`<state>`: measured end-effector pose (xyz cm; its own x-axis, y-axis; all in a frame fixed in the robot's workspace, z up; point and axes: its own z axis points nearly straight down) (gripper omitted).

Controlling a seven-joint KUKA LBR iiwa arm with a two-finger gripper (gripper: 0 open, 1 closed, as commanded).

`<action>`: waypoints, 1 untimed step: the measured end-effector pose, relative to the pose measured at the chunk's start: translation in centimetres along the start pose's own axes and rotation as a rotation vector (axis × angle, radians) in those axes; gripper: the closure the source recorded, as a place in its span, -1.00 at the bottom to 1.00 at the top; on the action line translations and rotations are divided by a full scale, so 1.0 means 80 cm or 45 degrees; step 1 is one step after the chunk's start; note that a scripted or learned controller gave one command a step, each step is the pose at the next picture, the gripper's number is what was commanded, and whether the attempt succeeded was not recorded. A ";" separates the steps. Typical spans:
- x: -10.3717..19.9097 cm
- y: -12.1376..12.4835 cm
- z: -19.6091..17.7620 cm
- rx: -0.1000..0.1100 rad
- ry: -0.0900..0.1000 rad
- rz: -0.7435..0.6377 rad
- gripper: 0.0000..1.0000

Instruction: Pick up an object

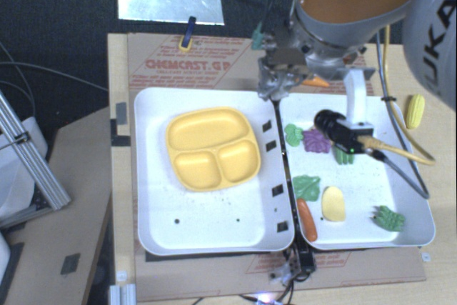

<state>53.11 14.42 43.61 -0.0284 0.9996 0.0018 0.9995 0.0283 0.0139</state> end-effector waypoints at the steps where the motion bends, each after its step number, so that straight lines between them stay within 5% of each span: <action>1: 0.059 -0.034 0.151 0.033 -0.005 0.026 1.00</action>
